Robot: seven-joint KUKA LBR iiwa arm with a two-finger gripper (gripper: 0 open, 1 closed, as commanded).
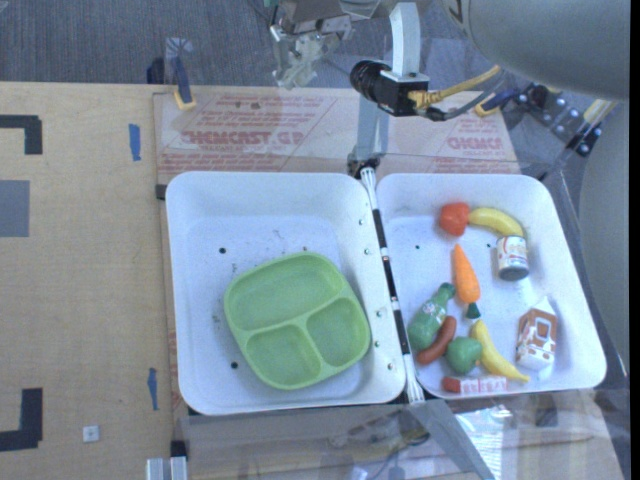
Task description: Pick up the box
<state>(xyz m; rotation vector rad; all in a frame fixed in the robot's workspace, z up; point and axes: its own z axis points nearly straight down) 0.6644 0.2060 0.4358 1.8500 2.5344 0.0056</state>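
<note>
Bright, even daylight-like light throughout. Soft, faint shadows under the green plate (pixel 296 320) and the toy food in the right bin (pixel 573 268). Mild glare along white rims. Slightly soft focus; blurred arm (pixel 545 18) at upper right.

Left bin (pixel 190 208): 1 green divided plate (pixel 296 319) fills the lower middle. Open white floor lies along the upper part and down the left wall.

Right bin (pixel 400 200): crowded. Box (pixel 537 340) sits near the right wall, with a banana (pixel 493 355) just beside it on the left and a can (pixel 512 257) above it, apart. Carrot (pixel 464 275), green bottle (pixel 430 317), sausage (pixel 437 340) and green pepper (pixel 463 354) cluster at centre-left. Tomato (pixel 453 218) and a 2nd banana (pixel 497 220) occupy the upper part. Open floor: upper-left corner, and a strip between carrot and can.

Above both bins: hand (pixel 297 56) and arm (pixel 545 18) hang over the far edge.
</note>
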